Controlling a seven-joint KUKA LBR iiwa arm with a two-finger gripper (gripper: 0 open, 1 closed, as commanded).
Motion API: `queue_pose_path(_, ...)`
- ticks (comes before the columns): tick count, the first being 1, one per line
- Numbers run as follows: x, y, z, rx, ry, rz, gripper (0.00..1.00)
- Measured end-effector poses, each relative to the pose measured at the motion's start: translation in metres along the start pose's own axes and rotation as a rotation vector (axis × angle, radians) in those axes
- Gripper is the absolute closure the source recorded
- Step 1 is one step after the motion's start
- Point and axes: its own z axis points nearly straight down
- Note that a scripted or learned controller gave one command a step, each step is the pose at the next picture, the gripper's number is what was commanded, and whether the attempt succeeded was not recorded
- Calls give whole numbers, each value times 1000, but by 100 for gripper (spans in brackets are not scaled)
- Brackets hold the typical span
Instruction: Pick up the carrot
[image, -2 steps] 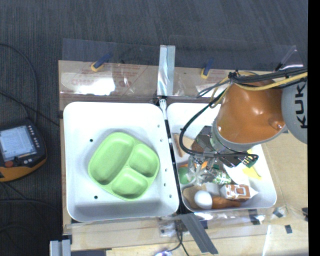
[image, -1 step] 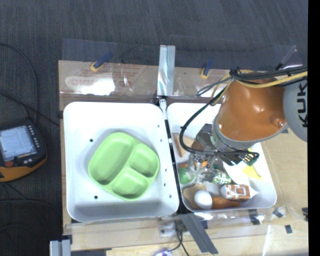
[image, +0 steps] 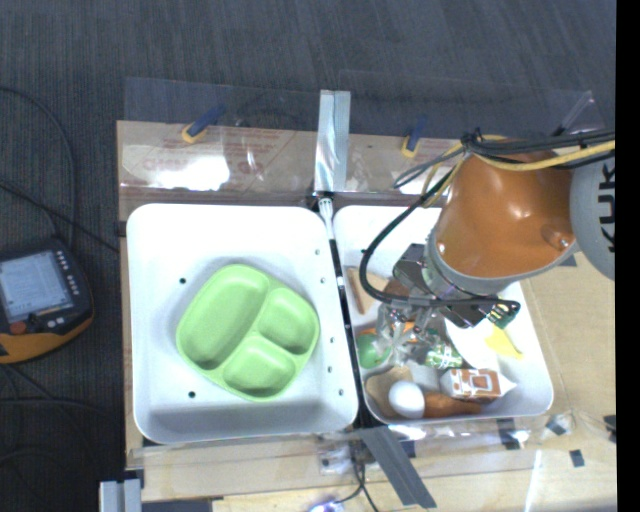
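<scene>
One fixed camera looks down at a slant from above the counter, far enough to take in both bins and floor on three sides; the arm enters at right.

Glossy green plastic plate; smooth white plastic bins; matt carrot.

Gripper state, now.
Gripper: low in the right bin, among the items; open or shut cannot be told. Carrot lies apart, at the bin's near wall.

floor: dark grey carpet | bench: pale wood | handheld pendant on floor, left
</scene>
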Motion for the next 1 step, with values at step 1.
queue_pose_path(1, -2, 0, -7, -2, -1, 0, 100)
